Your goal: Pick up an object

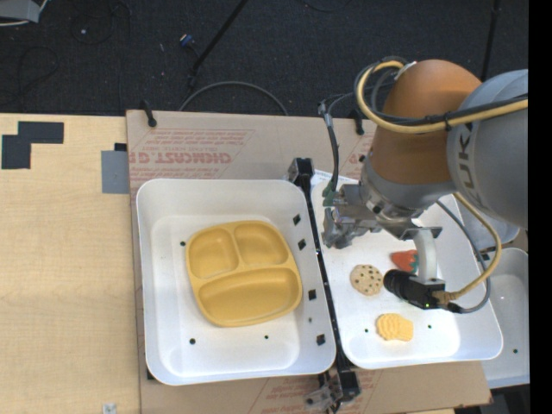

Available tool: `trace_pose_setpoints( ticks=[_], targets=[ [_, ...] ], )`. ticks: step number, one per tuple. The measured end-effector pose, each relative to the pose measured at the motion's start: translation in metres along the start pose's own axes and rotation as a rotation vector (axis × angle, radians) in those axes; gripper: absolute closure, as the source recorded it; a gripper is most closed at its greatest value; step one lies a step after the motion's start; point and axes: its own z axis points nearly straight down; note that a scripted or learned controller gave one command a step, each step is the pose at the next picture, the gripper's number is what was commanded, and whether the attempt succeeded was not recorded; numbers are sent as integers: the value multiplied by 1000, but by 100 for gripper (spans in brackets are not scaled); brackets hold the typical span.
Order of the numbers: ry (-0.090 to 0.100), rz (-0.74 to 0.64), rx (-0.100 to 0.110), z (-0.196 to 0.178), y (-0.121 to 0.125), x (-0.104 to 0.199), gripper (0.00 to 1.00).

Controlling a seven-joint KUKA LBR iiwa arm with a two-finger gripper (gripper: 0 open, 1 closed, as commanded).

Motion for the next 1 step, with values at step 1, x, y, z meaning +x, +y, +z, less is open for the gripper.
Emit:
trace_pose_setpoints(
  ticks=[1],
  targets=[
    [0, -1, 1, 17, -9, 54, 100]
  ],
)
